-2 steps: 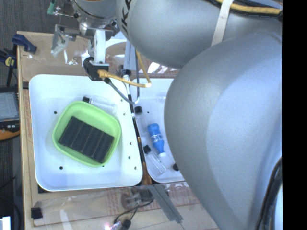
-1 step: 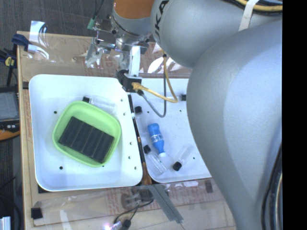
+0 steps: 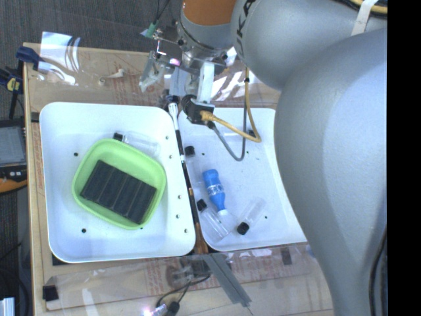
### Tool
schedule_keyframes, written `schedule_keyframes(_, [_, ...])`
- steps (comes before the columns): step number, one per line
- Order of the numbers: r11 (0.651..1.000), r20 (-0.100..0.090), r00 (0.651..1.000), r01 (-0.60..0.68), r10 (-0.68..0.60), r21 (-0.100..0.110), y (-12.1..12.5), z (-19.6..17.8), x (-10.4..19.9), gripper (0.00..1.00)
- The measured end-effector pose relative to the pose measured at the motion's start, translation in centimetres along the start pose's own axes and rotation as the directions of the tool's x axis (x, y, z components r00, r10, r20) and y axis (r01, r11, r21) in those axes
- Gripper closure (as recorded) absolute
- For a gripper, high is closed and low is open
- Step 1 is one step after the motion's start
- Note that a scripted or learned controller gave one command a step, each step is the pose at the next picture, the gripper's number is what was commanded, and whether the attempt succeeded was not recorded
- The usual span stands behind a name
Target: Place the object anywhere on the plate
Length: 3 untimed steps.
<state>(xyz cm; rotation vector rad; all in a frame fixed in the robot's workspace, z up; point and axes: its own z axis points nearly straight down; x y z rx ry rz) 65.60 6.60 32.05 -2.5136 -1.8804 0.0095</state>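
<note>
On green plate (image 3: 120,184), ribbed dark slab (image 3: 118,190)

Green plate (image 3: 119,185) approach is obstructed by a dark ridged block (image 3: 118,191); bare bin floor (image 3: 72,127) surrounds the plate.

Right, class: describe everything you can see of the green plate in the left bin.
The green plate is a lime-green, rounded-square dish that looks like plastic, with a raised rim. It lies flat in the left bin, turned at a slant to the bin's walls. On it rests a dark, ribbed rectangular slab covering most of its floor. A clear, black-capped vial lies by its upper edge; whether they touch cannot be told.
</note>
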Motion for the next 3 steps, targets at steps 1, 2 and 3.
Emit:
schedule_keyframes(1, [0.995,-0.001,0.995,-0.101,0.101,-0.003,0.9,-4.1,-3.0,0.0])
schedule_keyframes(2, [0.983,-0.005,0.983,-0.183,0.183,-0.004,2.6,-12.2,-8.8,0.0])
schedule_keyframes(3, [0.813,0.0,0.813,-0.583,0.583,0.004,0.6,-0.9,-2.3,0.0])
